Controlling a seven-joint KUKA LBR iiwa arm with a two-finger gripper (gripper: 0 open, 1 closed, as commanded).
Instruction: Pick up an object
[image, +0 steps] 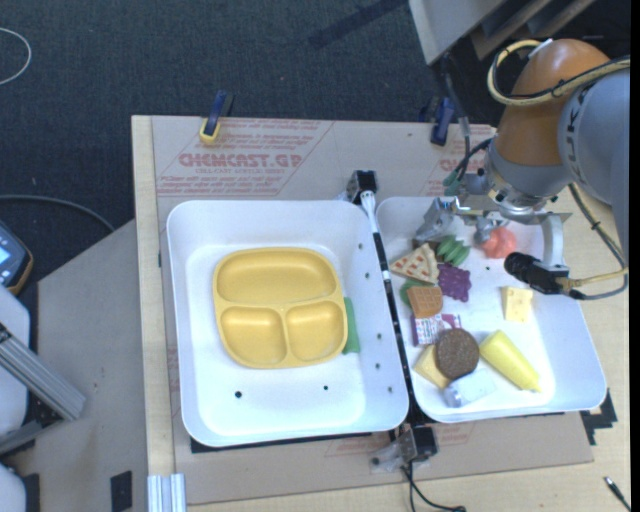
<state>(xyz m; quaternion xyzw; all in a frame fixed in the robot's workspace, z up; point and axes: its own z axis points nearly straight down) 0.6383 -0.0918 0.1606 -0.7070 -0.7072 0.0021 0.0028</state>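
My gripper (443, 218) hangs over the far left part of the right bin (578, 352), just above a green toy vegetable (452, 250) and a pizza slice (415, 265). Nothing can be seen held in it. Purple grapes (456, 283) lie beside the slice, and a red-orange piece (497, 241) lies to the gripper's right. Nearer the front are a tan toast piece (425, 300), a brown round cookie (457, 352), a yellow cone-shaped piece (510, 360) and a small cheese square (517, 303).
In the left bin (190, 330) lies a yellow divided plate (278, 305), with a green strip (349, 325) at its right edge. A raised divider (382, 290) separates the bins. The arm comes in from the upper right.
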